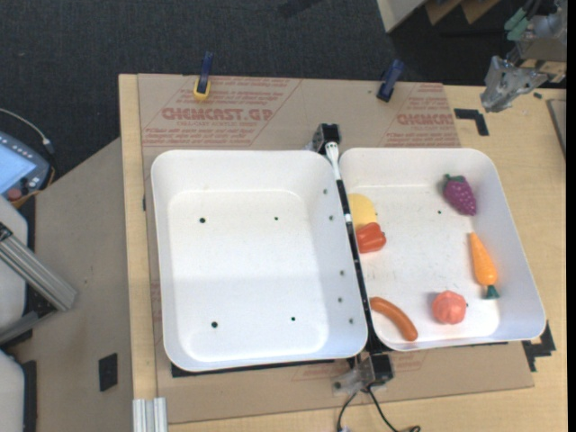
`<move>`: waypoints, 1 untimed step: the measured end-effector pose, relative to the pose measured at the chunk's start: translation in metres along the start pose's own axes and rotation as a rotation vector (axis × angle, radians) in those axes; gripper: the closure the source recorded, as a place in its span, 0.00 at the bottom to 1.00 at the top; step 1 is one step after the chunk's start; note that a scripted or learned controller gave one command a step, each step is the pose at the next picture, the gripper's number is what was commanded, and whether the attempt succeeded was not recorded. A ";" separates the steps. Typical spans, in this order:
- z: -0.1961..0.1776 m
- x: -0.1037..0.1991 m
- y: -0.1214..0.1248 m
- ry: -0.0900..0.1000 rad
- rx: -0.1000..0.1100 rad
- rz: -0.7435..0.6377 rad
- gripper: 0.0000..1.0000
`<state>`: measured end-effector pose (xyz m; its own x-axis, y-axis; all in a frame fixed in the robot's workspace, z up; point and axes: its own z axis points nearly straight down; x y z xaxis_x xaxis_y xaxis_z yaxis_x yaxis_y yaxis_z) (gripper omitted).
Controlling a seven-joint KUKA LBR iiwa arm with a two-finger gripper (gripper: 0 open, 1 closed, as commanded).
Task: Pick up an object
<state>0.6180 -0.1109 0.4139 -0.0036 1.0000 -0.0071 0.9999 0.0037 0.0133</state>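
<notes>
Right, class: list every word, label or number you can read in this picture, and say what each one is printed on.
"CHEMCAST GP", in large red letters, on the brown protective sheet under the bins, at its upper left.
"CHEMCAST", the same red print, partly visible on the same sheet at its upper right, above the right bin.
Smaller red lines around both: too blurred to read.

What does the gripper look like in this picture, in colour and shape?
The gripper shows at the upper right corner, beyond the bench edge. It looks like pale grey metal, a blocky part tapering downward. Above it sits a light, boxy piece with thin greenish wires. It is too small and blurred for any markings to be read.
</notes>
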 end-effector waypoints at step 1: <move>-0.011 0.000 0.001 -0.002 -0.004 -0.001 1.00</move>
<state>0.6187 -0.1107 0.4246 -0.0047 0.9999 -0.0094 0.9998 0.0049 0.0175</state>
